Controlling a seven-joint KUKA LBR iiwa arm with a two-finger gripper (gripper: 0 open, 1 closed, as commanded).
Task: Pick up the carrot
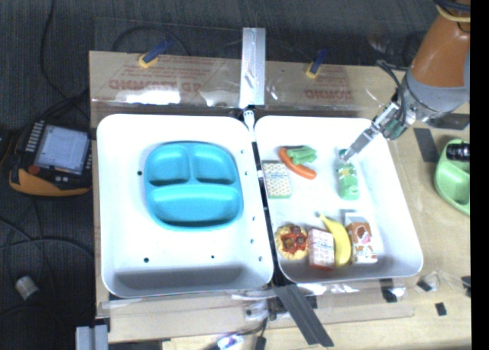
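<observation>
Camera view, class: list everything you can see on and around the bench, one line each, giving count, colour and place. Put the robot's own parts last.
Bins: 2, white, side by side on the bench.
Divided plate: 1, blue, in the left bin.
Carrot: 1, orange with green top, right bin, upper left.
Green packet: 1, green, right bin, upper right.
Small packet: 1, pale, below the carrot.
Banana: 1, yellow, right bin, lower part.
Clips: 2, blue and yellow, on the bench's far edge.
Gripper: 1, grey, just above the green packet.
</observation>
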